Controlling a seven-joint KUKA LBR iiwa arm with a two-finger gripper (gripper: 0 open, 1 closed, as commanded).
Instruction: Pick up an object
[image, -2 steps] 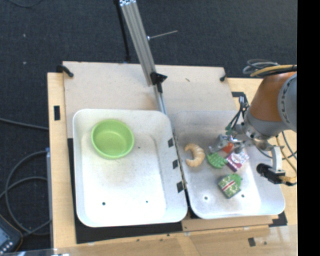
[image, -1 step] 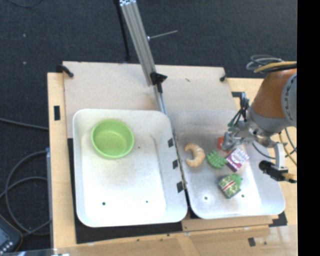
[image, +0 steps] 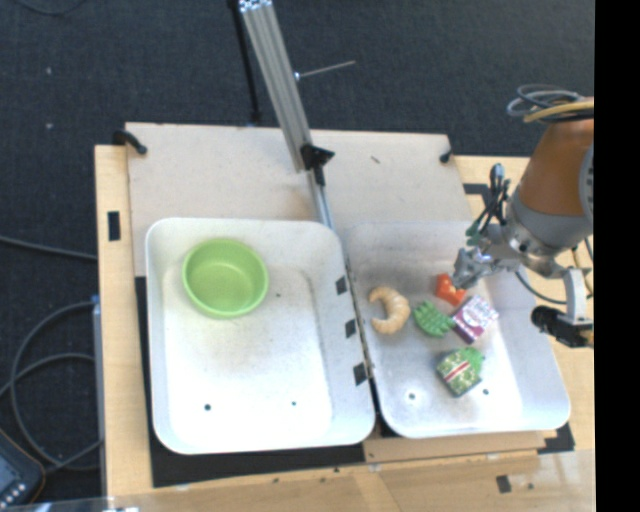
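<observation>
Dark carpet surrounds a pale wooden table (image: 115, 330) that carries two shallow white bins side by side. A green bowl (image: 225, 278) sits upright in the left bin (image: 250, 400), near its far-left corner. Small objects cluster in the right bin (image: 520, 400): a tan croissant-shaped piece (image: 390, 309) by the dividing wall, a green leafy piece (image: 432, 320) just beside it, a purple-and-white packet (image: 473, 318) touching that, a green-and-red packet (image: 460, 370) nearer the front, and an orange-red piece (image: 449, 289) farther back.

From the right the grey arm with its orange band (image: 555, 175) reaches over the right bin — the end effector (image: 468, 268) sits low, just above the orange-red piece. Whether it is clenched, released or grasping anything cannot be told from this angle. A metal rail (image: 285, 95) slants down from the top toward the gap between the bins.
</observation>
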